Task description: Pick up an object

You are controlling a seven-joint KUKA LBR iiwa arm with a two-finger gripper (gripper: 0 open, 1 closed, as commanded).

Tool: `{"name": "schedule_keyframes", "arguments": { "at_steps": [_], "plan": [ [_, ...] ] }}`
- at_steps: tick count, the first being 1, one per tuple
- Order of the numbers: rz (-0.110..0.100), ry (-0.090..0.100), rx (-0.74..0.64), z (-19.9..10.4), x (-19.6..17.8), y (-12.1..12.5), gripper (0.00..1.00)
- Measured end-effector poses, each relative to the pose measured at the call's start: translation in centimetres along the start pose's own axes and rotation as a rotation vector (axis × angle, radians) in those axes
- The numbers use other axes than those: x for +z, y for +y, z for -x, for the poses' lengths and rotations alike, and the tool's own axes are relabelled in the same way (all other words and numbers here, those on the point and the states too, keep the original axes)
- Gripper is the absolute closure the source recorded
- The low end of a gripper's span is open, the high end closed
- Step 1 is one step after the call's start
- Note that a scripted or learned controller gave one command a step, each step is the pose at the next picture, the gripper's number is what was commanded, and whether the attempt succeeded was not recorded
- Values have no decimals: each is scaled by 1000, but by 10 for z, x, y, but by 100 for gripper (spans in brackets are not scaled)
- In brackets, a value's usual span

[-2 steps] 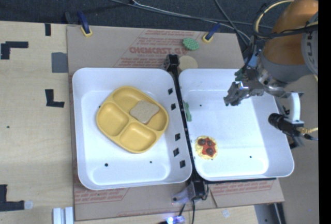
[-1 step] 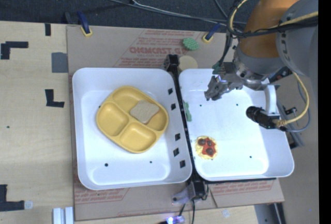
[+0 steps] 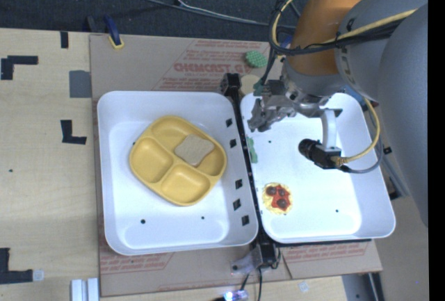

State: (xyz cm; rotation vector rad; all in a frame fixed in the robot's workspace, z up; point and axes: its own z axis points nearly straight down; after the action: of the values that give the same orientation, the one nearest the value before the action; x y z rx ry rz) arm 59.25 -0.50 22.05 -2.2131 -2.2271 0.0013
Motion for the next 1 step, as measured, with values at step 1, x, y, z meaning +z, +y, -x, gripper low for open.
{"name": "schedule_keyframes", "arguments": {
  "at_steps": [1],
  "plan": [
    [0,0,0,-54,11,7,100]
  ]
}}
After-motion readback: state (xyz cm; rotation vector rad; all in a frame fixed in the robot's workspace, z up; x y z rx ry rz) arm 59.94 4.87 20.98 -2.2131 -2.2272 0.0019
